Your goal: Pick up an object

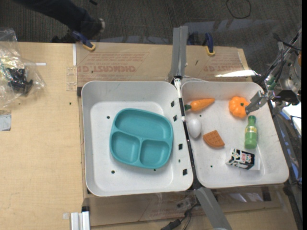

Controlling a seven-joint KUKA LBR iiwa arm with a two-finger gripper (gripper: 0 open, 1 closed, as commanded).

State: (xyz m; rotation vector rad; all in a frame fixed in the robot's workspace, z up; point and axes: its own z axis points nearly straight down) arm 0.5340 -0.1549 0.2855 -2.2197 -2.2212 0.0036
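I've got the claw (253, 105) at the right bin's (268, 176) upper right, and I can't tell how wide it's parted; nothing sits in it that I can see. The orange fruit (237, 106) lies just beside it at nine o'clock, round, so no long axis; green bottle (251, 132) waits at six, upright-ish.
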